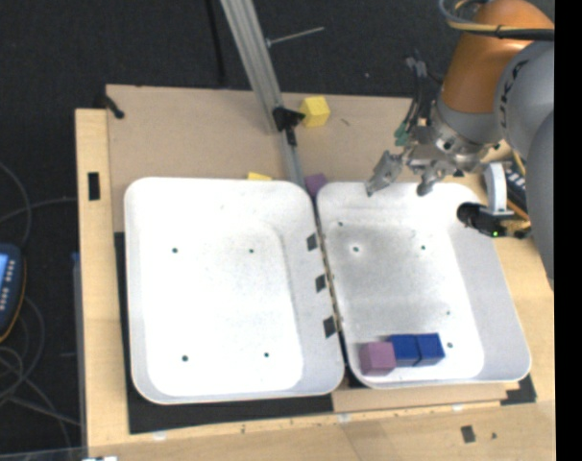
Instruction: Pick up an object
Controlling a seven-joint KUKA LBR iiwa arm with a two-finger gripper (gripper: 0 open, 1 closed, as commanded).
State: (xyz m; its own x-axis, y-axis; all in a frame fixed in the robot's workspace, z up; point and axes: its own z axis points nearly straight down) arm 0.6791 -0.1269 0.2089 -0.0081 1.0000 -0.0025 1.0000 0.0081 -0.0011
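gripper [402, 180] open above right bin [483, 257] far rim; blocks [413, 349] near rim.

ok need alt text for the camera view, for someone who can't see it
A grey and orange robot arm holds its open gripper above the far edge of the right white bin, which has a purple block and blue blocks at its near edge. A left white bin sits beside it.

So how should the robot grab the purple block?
Probably from straight above, pinching the purple block on its near and far sides. The blue block touches its right side, and the bin's left wall is close, leaving the pincer little room there.
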